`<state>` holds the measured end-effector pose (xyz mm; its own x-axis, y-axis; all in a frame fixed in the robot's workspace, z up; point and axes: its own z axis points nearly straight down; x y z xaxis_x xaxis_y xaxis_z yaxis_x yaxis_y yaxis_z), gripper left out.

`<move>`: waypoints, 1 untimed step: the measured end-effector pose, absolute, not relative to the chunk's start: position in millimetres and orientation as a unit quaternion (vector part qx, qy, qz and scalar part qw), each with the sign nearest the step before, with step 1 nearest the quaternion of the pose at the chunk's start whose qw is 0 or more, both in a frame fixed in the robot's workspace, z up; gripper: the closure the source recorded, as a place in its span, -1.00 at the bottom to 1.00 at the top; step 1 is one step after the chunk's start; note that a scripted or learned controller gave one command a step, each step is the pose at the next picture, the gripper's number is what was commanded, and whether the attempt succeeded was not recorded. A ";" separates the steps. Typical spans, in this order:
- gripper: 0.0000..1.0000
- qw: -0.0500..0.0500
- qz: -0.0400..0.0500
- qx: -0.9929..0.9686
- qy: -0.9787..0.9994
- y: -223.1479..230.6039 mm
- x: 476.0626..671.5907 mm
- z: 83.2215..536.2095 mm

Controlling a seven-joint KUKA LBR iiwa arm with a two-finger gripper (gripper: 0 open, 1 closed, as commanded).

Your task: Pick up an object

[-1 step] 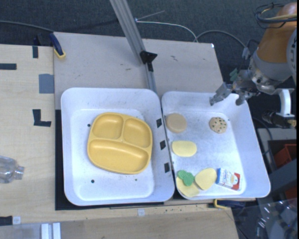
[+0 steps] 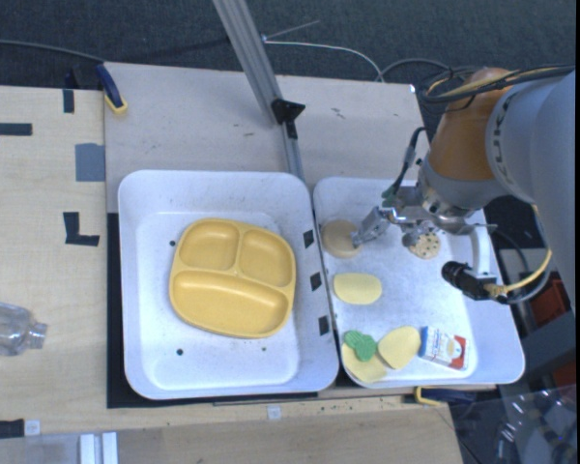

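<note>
the round tan piece [image 2: 340,239] lies at the left edge of the right bin [image 2: 493,341], just beside my claw [image 2: 374,226], whose fingers stand apart with nothing between them. below it in the same bin sit a pale yellow oval [image 2: 357,288], a green piece [image 2: 360,344], a yellow wedge [image 2: 399,346] and a small carton [image 2: 442,346]. the left bin [image 2: 145,259] holds a yellow divided plate [image 2: 234,277], and a clear bottle [image 2: 8,327] lies well apart on the surface [image 2: 39,249].

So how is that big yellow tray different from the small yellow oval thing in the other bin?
The yellow tray is far larger than the yellow oval piece. The tray is split into three compartments; the oval piece is one smooth lump. The tray lies alone in the left bin; the oval piece lies in the right bin among other small items. Both are yellow and lie flat.
</note>
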<state>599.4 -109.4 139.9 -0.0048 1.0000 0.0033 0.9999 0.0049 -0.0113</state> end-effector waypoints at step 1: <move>-1.00 0.002 -0.001 -0.704 -0.711 16.6 563.4 189.6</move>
<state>563.4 16.6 189.6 -0.0100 0.9999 0.0038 0.9999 0.0100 -0.0017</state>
